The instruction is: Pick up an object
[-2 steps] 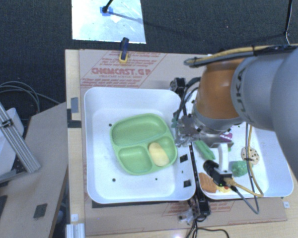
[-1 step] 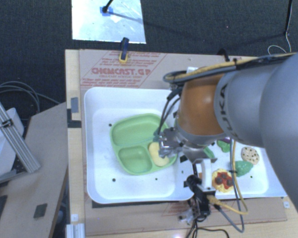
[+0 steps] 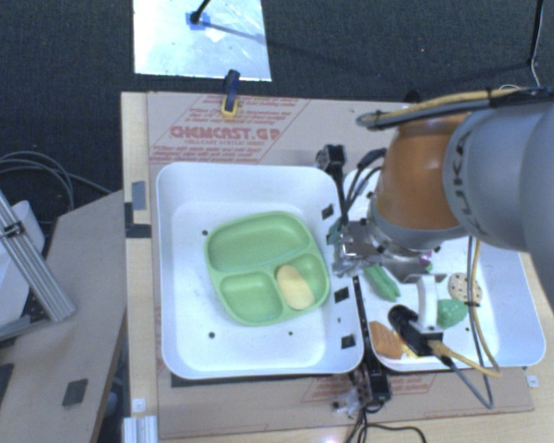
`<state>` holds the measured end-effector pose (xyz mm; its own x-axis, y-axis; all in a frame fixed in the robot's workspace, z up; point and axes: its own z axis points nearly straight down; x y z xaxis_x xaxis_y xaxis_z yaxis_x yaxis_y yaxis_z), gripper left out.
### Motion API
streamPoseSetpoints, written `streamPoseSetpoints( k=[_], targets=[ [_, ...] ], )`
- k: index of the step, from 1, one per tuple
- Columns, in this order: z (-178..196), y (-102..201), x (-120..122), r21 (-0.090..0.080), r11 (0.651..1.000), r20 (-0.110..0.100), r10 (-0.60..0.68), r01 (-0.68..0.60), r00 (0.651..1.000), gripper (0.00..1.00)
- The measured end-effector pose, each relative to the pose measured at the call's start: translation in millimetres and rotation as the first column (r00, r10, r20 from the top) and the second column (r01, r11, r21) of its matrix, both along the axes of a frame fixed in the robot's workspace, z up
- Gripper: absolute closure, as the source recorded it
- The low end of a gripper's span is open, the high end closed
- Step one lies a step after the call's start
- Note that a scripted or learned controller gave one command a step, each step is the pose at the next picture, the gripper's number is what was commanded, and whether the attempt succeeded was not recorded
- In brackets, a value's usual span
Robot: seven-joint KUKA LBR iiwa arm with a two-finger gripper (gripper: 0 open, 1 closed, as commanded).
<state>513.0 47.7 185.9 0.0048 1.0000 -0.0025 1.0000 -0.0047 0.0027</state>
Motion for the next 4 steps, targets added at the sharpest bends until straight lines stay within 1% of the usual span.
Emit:
streamPoseSetpoints(
  k=[1, 2, 3, 4],
  targets=[
    [-1.9, 35.9, -27.5, 0.004, 1.000, -0.005, 0.011, -0.011, 1.000, 1.00],
    [-1.2, 20.3, 29.7, 0.002, 1.000, 0.003, 0.006, -0.006, 1.000, 1.00],
    [-1.9, 59.7, 11.5, 0.004, 1.000, -0.004, 0.012, -0.012, 1.000, 1.00],
    [-81.7, 72.8, 27.6, 0.005, 1.000, 0.009, 0.004, -0.005, 1.000, 1.00]
  ],
)
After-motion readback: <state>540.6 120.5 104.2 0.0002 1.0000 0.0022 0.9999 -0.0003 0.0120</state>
